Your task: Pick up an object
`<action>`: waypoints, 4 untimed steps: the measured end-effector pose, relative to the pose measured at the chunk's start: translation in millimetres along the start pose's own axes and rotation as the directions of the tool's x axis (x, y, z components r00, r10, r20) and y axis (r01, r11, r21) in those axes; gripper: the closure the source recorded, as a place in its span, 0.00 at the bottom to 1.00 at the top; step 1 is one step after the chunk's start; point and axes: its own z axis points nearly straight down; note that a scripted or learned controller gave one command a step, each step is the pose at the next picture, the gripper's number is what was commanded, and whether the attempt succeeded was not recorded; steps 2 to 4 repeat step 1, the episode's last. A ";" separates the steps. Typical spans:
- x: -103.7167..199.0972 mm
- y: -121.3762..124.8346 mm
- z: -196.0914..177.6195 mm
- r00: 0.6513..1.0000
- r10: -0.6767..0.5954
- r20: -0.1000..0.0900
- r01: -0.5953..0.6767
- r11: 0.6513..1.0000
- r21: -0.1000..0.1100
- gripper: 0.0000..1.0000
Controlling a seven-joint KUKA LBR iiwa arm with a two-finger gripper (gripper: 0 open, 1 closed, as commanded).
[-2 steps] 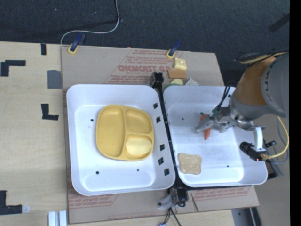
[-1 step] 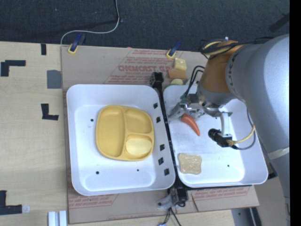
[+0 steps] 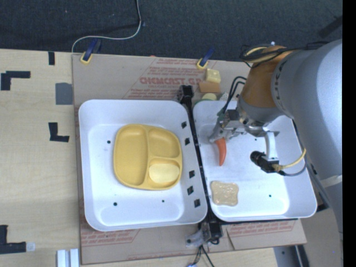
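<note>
**Gripper lowered onto an orange piece in the right bin**

Nearest the camera, a pale tan slab [image 3: 225,193] was seen lying flat in the right bin [image 3: 289,202], left alone. Further in, an orange carrot-shaped piece [image 3: 221,151] lay on the bin floor, its upper end directly under the gripper [image 3: 221,133]; whether it was clasped could not be told. The left bin [image 3: 94,166] was taken up by a yellow divided tray [image 3: 146,154], likely there as a drop-off. Beyond the bins, small blocks [image 3: 209,82] were parked on the cardboard.

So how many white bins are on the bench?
2. The left bin holds a yellow divided plate. The right bin holds an orange carrot-like piece and a beige piece, with the arm over it.
</note>
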 end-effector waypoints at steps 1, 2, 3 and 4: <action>75.7 9.3 -114.9 1.000 -0.006 -0.002 0.006 1.000 -0.009 1.00; 75.7 9.3 -114.9 1.000 -0.006 -0.002 0.006 1.000 -0.009 1.00; 75.7 9.3 -114.9 1.000 -0.006 -0.002 0.006 1.000 -0.009 1.00; 75.7 9.3 -114.9 1.000 -0.006 -0.002 0.006 1.000 -0.009 1.00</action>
